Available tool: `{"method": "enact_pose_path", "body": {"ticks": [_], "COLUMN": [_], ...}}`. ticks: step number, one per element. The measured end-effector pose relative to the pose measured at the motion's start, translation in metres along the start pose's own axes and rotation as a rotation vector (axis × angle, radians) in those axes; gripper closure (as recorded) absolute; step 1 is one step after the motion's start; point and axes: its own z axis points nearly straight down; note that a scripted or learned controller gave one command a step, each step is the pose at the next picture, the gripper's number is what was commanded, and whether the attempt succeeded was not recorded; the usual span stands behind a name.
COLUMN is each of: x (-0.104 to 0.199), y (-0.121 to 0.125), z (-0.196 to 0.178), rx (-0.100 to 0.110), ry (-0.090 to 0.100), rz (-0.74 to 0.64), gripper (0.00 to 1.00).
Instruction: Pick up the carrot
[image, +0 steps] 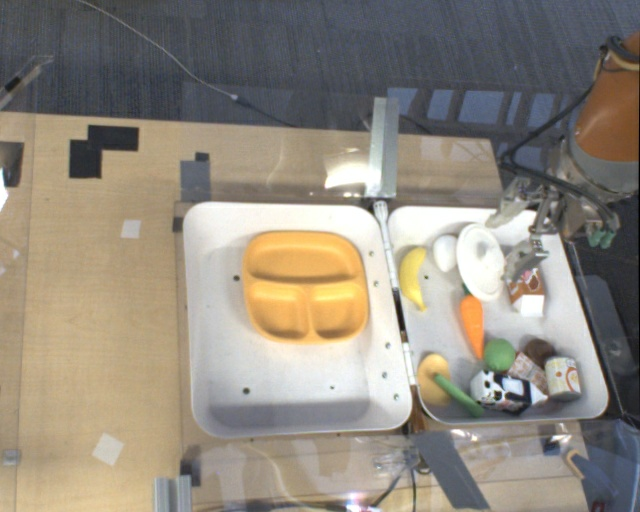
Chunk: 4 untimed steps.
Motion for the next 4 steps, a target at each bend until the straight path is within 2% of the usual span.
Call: {"method": "enact_pose_path", "body": {"ticks": [1,2,3,4], "x": [0.032,0.057,0.052,0.117], "y": [0.026,0.028,0.029,0.112], "z": [0.164,0.172,0.156,0.076], "rx": [0.001,-0.001,0.001,-0.002], "ry": [-0.007,-0.016,-0.035,-0.003], "rz": [-0.037,0.09,0.084,-0.201], "gripper": [0.0,0.0,1.0,1.0]}}
